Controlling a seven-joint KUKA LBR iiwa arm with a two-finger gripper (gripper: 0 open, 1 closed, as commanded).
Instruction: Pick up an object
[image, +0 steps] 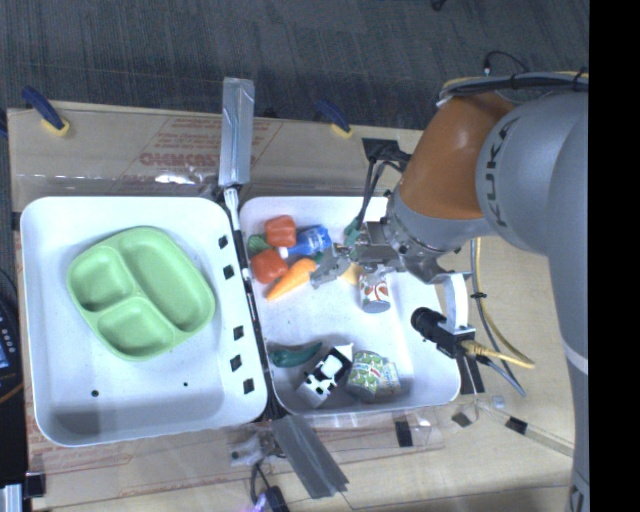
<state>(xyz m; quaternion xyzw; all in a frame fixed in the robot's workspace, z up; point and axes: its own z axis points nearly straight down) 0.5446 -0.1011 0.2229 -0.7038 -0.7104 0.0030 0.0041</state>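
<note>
The right bin (420, 345) holds several small items. At its far left lie a red-orange pepper (280, 230), a blue bottle (314, 240), a red tomato (267, 266) and an orange carrot (287, 283). My gripper (334, 263) hangs low over the bin's middle, just right of the carrot and the blue bottle, with a bit of yellow (346, 268) showing beside it. A small white and red can (375, 293) stands just below the wrist. Nothing shows as held.
Near the right bin's front edge lie a dark green item (295, 353), a black and white block (325, 372) and a green packet (373, 375). The left bin (60, 400) holds a green divided plate (140, 290). The divider (243, 300) separates the bins.
</note>
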